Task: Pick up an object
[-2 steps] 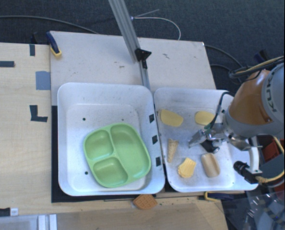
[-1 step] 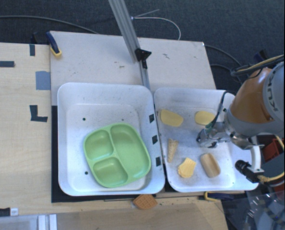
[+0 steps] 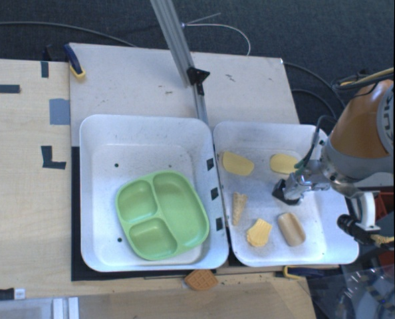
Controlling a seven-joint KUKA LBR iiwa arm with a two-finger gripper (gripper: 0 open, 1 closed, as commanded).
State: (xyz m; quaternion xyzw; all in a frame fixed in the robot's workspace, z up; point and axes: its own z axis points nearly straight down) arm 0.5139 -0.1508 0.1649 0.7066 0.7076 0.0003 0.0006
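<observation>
My gripper (image 3: pixel 285 193) hangs low inside the right bin (image 3: pixel 330 248), and I take that bin as the landmark for all places below. The tool is dark and small from this slant; I cannot tell whether my jaws are spread or pressed together, and nothing can be seen between them. The gripper sits right of the bin's middle, toward the arm side. Five food pieces lie on the bin floor. A yellow piece (image 3: pixel 237 163) lies near the bin's far-left part. A second yellow piece (image 3: pixel 284 163) lies at the far side, right of the first, just above my gripper and close to it; contact cannot be judged. A thin tan stick (image 3: pixel 239 207) lies along the bin's left wall, about mid-depth. A yellow wedge (image 3: pixel 259 232) lies near the bin's front edge, left of centre. A brown roll (image 3: pixel 291 228) lies just right of the wedge, below my gripper, apart from it. My wrist and orange band (image 3: pixel 360 128) stand over the bin's right rim. Left of the bin, touching side by side, sits the left bin (image 3: pixel 94 131), with a green tray (image 3: pixel 161 214) of three compartments in its near half. In front of the bin's front-left corner, outside it on the bench, lies a tan waffle (image 3: pixel 201 280).
</observation>
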